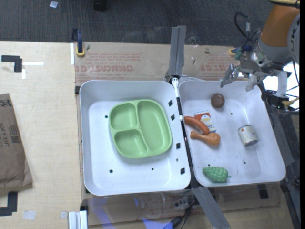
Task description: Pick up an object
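1. Brown ball (pixel 218 100), small, round, dark; lies in rt bin (pixel 267 128) just below-left of gripper (pixel 240 78).
2. Gripper over bin's far rim, fingers spread, holding nothing.
3. Pale wood bench (pixel 43 109); dark floor beyond.

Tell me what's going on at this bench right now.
A robot arm is set to pick up an object. Its gripper hangs over the far edge of the right bin, holding nothing. That bin holds a brown ball, a hot dog, a small carton, a tan squash-shaped toy, a can and a green bumpy toy. The left bin holds a green divided plate.
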Available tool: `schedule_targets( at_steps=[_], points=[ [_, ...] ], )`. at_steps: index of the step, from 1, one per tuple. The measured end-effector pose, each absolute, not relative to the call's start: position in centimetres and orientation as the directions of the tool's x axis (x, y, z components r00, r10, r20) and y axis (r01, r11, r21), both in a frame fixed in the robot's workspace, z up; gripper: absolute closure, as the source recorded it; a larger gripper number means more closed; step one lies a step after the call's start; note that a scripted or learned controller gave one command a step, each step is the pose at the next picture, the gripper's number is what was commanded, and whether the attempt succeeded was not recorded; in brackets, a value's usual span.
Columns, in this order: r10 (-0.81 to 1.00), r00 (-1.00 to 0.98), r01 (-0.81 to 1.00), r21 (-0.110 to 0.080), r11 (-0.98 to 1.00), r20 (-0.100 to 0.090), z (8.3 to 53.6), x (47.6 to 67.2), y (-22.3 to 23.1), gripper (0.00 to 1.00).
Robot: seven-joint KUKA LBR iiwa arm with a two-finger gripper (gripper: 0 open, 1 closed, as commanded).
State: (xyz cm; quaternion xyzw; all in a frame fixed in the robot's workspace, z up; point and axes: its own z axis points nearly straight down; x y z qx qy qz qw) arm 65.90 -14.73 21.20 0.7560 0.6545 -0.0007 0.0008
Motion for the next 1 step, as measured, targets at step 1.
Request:
schedule_targets(
  at_steps=[1],
  points=[
    [1.0,-0.023,1.0,0.002,0.023,-0.002,9.29,65.95,-12.64,0.0]
  ],
)
